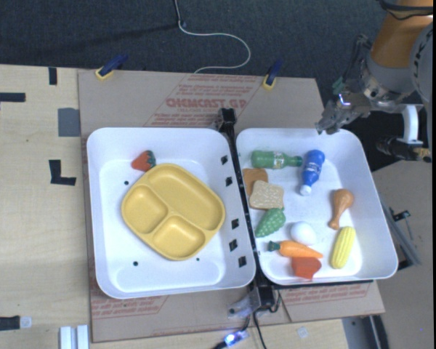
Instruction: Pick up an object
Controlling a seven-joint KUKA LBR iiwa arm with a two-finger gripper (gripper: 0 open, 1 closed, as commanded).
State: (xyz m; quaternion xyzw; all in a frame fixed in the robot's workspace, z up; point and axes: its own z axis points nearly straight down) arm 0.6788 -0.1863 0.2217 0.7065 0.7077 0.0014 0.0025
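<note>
You have even, bright overhead light; the white bins (102, 195) glare mildly, shadows stay soft, focus slightly soft throughout.

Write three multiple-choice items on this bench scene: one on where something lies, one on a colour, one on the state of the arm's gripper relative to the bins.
1. Where does the yellow tray lie?
A. In the left bin
B. In the right bin
C. On the cardboard

2. What colour is the bottle beside the blue bottle?
A. Red
B. Green
C. White

3. Where is the gripper?
A. Down among the food in the right bin
B. Over the left bin
C. At the right bin's far corner, apart from the toys

Answers: 1 A, the tray fills the left bin beside a strawberry. 2 B, the green bottle lies left of the blue one. 3 C, it hangs by the right bin rim, touching nothing.
</note>
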